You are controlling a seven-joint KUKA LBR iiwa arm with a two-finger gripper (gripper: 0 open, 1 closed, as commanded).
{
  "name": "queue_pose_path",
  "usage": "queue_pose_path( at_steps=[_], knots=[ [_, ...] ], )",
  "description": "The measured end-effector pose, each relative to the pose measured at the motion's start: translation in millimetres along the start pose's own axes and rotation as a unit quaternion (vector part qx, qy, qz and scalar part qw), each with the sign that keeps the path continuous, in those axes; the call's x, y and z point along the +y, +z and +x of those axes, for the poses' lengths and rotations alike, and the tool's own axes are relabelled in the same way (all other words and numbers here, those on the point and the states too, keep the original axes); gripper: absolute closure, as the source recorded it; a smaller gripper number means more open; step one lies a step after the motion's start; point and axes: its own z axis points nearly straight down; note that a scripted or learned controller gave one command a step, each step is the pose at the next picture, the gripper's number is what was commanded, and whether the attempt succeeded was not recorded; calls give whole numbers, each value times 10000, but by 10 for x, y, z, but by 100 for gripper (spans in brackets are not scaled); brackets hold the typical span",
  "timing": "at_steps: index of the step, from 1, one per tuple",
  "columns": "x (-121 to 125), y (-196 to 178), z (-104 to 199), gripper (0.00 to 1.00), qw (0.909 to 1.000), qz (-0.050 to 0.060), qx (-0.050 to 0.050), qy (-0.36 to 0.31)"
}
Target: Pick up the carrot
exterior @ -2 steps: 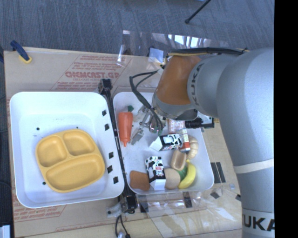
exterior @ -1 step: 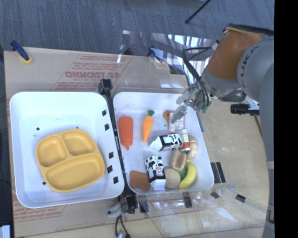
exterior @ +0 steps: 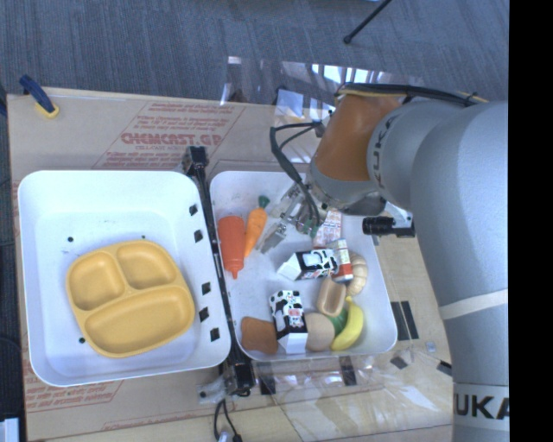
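Carrot [exterior: 255, 228] lies loose near the top-left corner of the right bin [exterior: 380, 324], beside a red-orange bottle [exterior: 231, 244]; tool [exterior: 285, 226] hangs just beside it, prongs spread, gripping nothing; closing and lifting remain, I judge.

Dark grey carpet [exterior: 130, 39] behind a cardboard sheet [exterior: 164, 134] with red print. Blue clamp [exterior: 39, 95] at the sheet's far left corner. Black pole [exterior: 367, 19] over the carpet.
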Motion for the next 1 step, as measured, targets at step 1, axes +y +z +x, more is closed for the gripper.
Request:
queue_pose_path(
  at_steps=[1],
  knots=[
    [393,-70,124,0,9999,108,-105,37]
  ],
)
